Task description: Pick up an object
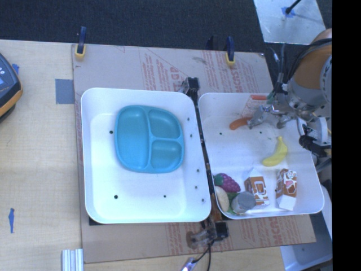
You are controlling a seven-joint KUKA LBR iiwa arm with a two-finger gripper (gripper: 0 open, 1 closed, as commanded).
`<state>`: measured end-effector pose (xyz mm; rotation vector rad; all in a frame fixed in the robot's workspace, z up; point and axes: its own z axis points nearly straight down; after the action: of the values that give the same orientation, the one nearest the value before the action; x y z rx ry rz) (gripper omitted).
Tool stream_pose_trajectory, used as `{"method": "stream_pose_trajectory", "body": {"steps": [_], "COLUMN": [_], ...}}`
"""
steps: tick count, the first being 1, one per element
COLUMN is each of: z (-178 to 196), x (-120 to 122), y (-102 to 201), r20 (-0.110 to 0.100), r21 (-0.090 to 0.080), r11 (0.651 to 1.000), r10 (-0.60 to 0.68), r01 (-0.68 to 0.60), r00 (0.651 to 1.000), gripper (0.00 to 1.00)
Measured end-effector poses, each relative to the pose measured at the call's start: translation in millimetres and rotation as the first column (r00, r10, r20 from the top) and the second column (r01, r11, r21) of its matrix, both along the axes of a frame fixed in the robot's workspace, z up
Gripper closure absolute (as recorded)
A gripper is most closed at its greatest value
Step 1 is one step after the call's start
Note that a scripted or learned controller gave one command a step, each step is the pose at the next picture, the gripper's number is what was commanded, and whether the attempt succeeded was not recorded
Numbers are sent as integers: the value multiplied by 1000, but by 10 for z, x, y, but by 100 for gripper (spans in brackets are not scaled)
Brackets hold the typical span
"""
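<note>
Risk: jaws [265, 113] being positioned at upper right of frame, low over right bin [225, 151], just beside carrot [239, 122]. Thin, slanted carrot being liable to slip or be nudged aside if closure is off-centre. Jaw state: cannot be told; nothing being seen held. Banana [275, 152] lying near, below jaws. Cartons [272, 189] lying at lower right, near bin wall.
</note>
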<state>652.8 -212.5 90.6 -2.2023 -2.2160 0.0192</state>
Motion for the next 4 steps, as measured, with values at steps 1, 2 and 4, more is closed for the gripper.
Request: {"method": "stream_pose_trajectory", "body": {"steps": [1, 2, 4], "z": [12, 17, 866], "x": [-651, -47, 40], "y": [4, 334, 437], "r20": [17, 19, 21], "r21": [-4, -2, -4], "r11": [1000, 1000, 1000], "r10": [-1, -2, -3], "r01": [1, 2, 3], "r00": [1000, 1000, 1000], "gripper": [0, 0, 0]}}
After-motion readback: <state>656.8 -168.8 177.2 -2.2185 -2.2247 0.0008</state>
